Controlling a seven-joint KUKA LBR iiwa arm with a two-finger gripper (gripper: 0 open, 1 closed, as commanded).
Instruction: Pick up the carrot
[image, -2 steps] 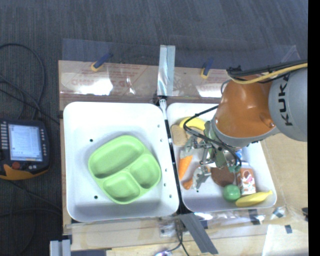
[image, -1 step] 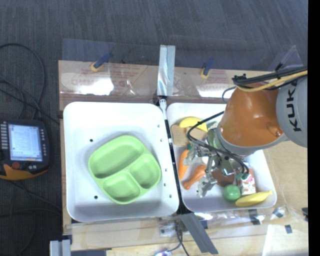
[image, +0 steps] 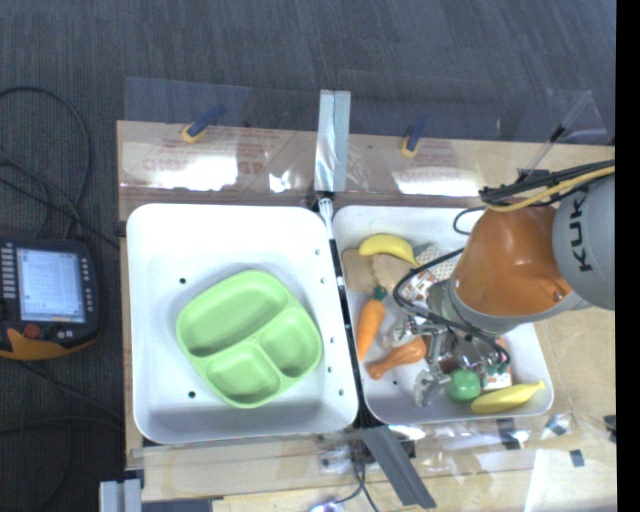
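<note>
Metal fingers of the two-finger gripper hang low in the right-hand white bin, under the orange band of the grey arm, and from where I stand I cannot tell whether they are spread or closed; cables and shine hide the tips. Nothing is plainly caught between them. They sit among clutter: a small green ball just right of the gripper, and a yellow plastic banana beyond that, by the bin's near wall. Just left of the gripper lies a stubby orange piece of toy food, near or touching it. The orange toy carrot with its green top lies farther left of the gripper, tight along the bin's left wall, leaf end pointing away. That wall-hugging spot probably makes it awkward to straddle. A second yellow banana lies up beyond the gripper. Well left, in the other white bin, rests a green divided plate.
</note>
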